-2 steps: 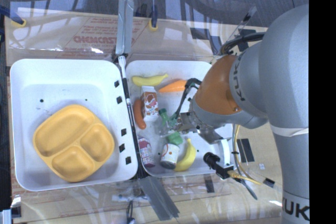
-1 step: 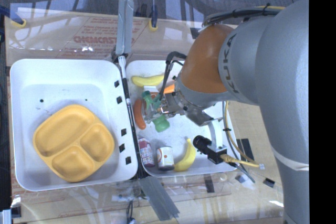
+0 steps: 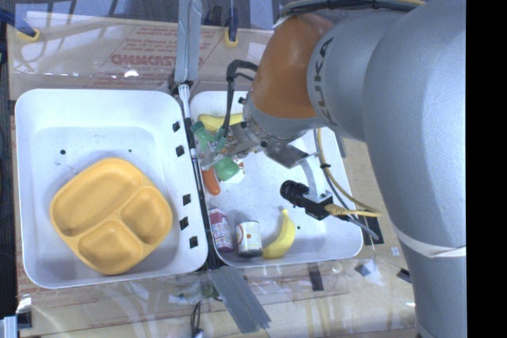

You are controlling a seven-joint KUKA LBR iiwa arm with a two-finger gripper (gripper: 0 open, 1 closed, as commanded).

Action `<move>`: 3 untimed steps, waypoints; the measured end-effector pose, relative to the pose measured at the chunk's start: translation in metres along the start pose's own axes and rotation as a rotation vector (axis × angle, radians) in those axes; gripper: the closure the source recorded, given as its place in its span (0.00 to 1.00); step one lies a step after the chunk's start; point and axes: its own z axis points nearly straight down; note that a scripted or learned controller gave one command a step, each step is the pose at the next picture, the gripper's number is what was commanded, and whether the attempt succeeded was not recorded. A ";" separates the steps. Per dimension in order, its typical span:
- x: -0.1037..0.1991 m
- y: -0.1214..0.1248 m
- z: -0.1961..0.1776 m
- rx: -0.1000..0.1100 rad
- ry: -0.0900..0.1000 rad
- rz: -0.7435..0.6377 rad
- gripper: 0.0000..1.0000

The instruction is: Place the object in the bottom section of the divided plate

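A yellow divided plate [image 3: 111,214] lies in the left bin [image 3: 47,115], with two smaller sections toward the front and right. My gripper [image 3: 220,148] is low over the left side of the right bin [image 3: 337,245], close to the wall between the bins. It sits among a green rounded object [image 3: 228,169], an orange carrot-like piece [image 3: 211,180] and a yellow item [image 3: 211,123]. The wrist and the orange band above it hide much of what lies under the gripper.
A banana [image 3: 279,235], a small can [image 3: 249,237] and a red-labelled container [image 3: 220,232] rest along the right bin's front edge. A black cable fitting [image 3: 303,196] hangs from the arm over that bin. The grey arm covers the bin's right side.
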 end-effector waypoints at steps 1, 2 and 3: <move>0.081 0.016 -0.004 0.002 0.000 0.080 1.00; 0.172 0.020 -0.024 0.001 0.001 -0.041 1.00; 0.105 -0.006 0.001 0.007 0.001 0.354 1.00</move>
